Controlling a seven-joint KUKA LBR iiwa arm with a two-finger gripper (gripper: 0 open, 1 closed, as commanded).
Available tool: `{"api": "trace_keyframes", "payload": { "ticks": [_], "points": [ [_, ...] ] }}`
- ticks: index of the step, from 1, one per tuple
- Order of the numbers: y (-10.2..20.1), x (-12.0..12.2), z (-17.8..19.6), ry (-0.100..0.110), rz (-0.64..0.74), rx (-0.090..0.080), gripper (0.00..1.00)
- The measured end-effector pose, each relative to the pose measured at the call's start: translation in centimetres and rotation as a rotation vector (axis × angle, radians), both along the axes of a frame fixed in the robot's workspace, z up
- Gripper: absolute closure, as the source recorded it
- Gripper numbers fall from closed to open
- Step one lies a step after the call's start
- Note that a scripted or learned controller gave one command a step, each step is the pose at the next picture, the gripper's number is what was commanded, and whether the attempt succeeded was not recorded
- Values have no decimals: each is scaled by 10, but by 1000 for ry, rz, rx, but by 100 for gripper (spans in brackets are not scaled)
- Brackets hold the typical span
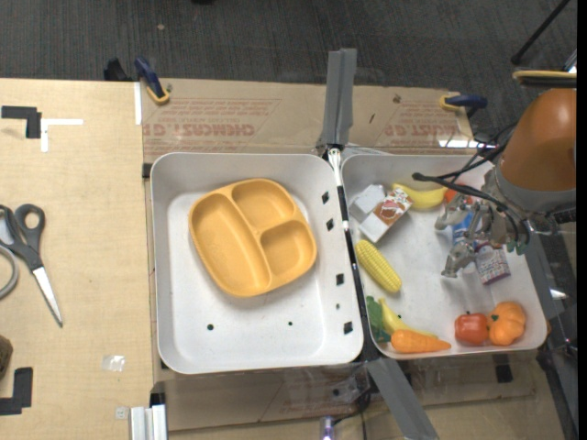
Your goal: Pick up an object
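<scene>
My gripper (466, 246) hangs over the right part of the right bin (422, 291), below the arm's orange band (548, 140). Directly under and beside it lie a blue packet (461, 220) and a white-and-purple packet (492, 268). I see nothing clearly held in it. Further left in that bin are a white carton with a red label (379, 212), a banana (417, 196) and a corn cob (378, 266). Along the front edge lie a carrot (420, 342), a red pepper (471, 328) and an orange pepper (506, 323).
The left bin (183, 337) holds a yellow divided plate (254, 236). A small green-and-yellow item (380, 316) lies by the carrot. Scissors (35, 255) rest on the wooden bench at far left. Blue clamps (151, 81) (467, 103) pin the cardboard behind the bins.
</scene>
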State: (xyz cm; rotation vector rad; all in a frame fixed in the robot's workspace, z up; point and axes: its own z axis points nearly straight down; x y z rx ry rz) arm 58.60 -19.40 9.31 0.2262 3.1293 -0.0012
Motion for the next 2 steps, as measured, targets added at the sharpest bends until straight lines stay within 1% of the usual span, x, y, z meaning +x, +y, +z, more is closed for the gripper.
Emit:
{"api": "trace_keyframes", "payload": {
  "ticks": [1,2],
  "points": [
    [-25,44,1,-2,-36,2,0],
    [-20,8,0,0,-95,1,0]
  ]
}}
